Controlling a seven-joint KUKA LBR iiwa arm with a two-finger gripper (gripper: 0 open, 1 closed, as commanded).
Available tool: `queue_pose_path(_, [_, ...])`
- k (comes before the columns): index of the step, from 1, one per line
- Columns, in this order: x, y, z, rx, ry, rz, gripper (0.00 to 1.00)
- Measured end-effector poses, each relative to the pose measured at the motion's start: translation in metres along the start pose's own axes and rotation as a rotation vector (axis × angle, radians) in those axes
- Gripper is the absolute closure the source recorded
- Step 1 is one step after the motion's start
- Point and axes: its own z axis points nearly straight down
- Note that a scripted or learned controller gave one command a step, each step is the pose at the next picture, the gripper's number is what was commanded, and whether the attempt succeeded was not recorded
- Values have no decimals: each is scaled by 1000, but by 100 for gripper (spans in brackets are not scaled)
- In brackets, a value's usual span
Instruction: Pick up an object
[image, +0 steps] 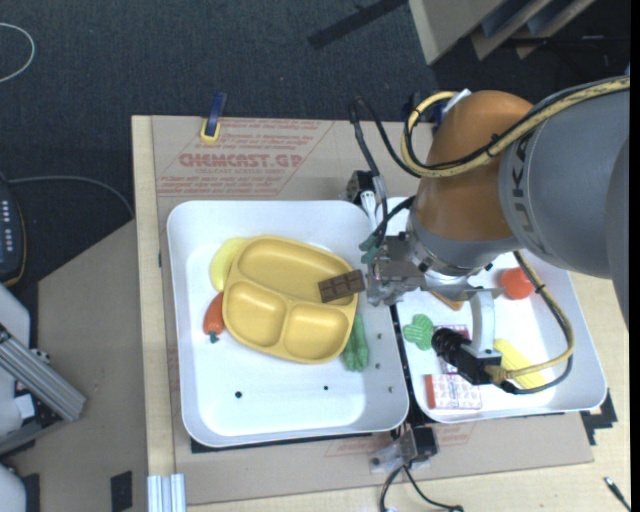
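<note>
The arm (520, 170), grey with an orange band, fills the upper right of the frame and reaches down-left toward the seam between the two bins. The bench top (250, 150) is a tan board with red print along its upper part; a small blue and yellow clip (212, 118) sits at its upper left edge.

Left bin (260, 410): white, shallow, occupies the frame centre. In it lies a yellow divided tray (285, 300) with three compartments, tilted slightly, covering the bin's upper middle. A yellow piece (222, 262) pokes out from under the tray's upper left. An orange-red item (214, 318) lies just beside the tray's left edge. A green leafy item (356, 345) touches the tray's lower right corner, near the bin's right wall.

Right bin (580, 385): mostly covered by the arm. Visible in it: a green item (418, 328) near its left wall, a red and white packet (455, 392) at lower left, a yellow item (512, 352) to the right of that, an orange-red item (517, 285) at centre right.

Gripper (375, 282): sits at the right edge of the left bin, over the tray's right rim. A small brown block (340, 288) lies on that rim just left of the gripper, touching or nearly so. Finger state: cannot tell; the wrist body hides the tips.
</note>
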Motion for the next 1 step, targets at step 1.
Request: queue_pose_path(1, [-9,8,-2,-6,-3,6,100])
